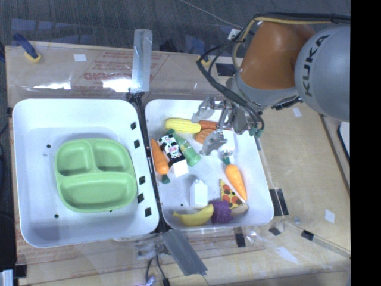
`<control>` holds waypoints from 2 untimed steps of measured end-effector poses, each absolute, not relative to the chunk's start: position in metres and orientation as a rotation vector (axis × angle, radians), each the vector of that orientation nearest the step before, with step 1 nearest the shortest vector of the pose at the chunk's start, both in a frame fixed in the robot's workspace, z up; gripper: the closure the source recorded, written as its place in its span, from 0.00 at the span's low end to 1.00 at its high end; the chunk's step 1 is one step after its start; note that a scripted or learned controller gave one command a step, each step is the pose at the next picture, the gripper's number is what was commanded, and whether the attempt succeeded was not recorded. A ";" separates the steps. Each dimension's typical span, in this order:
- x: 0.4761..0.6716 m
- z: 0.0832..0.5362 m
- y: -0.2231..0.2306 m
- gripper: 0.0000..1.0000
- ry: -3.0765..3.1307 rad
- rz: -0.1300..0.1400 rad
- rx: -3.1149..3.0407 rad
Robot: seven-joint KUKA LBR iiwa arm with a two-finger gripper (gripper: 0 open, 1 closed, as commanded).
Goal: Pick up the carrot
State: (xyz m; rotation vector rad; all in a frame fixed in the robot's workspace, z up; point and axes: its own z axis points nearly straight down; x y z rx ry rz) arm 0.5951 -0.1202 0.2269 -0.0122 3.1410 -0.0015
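Two carrots lie in the right bin [259,159]. One carrot [236,182] rests near the right wall, its green top pointing up the view. The other carrot [159,157] lies along the left wall, with its green end toward the front. My gripper [211,125] hangs over the back of this bin with its fingers open, above a small orange piece [205,133] and beside the corn cob [183,125]. Both carrots lie apart from the fingers, and nothing is held.
The right bin also holds a green bottle [191,154], a black-and-white box [170,148], a white bottle [199,192], a pizza slice [227,191], grapes [222,211] and a banana [193,217]. In the left bin lies a green divided plate [94,173].
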 end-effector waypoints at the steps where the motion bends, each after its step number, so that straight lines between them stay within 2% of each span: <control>1: 0.570 0.227 -0.185 0.00 3.017 0.000 -0.881; 2: 0.562 0.145 -0.189 0.00 2.866 0.007 -1.296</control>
